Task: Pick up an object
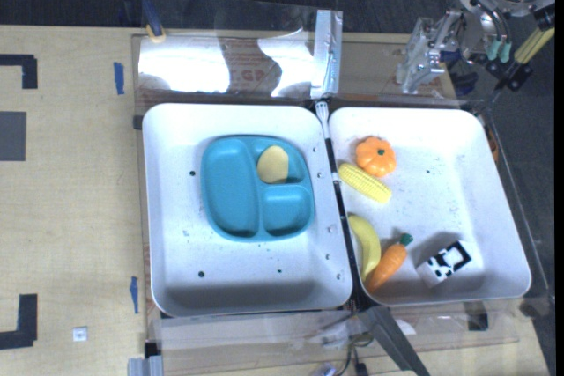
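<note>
Pumpkin [376, 156] in right bin [467, 189], fingers [423, 66] above rim, holding nothing

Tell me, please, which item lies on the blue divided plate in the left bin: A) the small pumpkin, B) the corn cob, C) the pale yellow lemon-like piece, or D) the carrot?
C: the pale yellow piece sits in the upper right compartment of the blue plate, while the pumpkin, corn cob and carrot all lie in the right bin.
</note>
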Available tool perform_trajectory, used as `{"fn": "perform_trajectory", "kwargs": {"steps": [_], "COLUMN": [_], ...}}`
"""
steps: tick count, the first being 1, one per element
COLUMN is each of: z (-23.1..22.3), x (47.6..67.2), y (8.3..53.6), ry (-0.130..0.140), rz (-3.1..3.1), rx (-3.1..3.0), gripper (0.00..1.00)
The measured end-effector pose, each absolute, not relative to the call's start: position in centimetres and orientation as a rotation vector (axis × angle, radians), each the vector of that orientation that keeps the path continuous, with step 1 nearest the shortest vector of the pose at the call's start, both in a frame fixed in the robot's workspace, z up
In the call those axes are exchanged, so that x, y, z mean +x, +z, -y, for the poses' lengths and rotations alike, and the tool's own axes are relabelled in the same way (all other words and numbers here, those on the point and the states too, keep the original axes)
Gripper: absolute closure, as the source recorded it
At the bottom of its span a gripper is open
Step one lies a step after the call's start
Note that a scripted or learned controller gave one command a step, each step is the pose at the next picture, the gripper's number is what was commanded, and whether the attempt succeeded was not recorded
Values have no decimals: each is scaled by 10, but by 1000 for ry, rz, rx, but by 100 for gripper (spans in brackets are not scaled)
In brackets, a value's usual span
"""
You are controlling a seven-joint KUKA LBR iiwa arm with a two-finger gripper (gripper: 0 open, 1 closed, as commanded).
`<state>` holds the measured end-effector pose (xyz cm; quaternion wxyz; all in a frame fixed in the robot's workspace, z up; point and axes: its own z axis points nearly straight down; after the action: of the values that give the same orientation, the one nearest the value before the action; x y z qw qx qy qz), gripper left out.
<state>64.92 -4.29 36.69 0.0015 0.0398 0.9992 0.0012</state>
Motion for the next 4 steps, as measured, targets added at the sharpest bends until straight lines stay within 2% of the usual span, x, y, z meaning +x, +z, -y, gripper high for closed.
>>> {"fn": "perform_trajectory", "kwargs": {"steps": [1, 2, 3, 4], "z": [7, 55, -9, 86], "x": [605, 659, 658, 637], "y": [346, 339, 303, 310], "ry": [3, 1, 4, 0], "rz": [-3134, -3130, -3140, -3108], "rx": [164, -172, 48, -434], "gripper": [100, 100, 100, 100]}}
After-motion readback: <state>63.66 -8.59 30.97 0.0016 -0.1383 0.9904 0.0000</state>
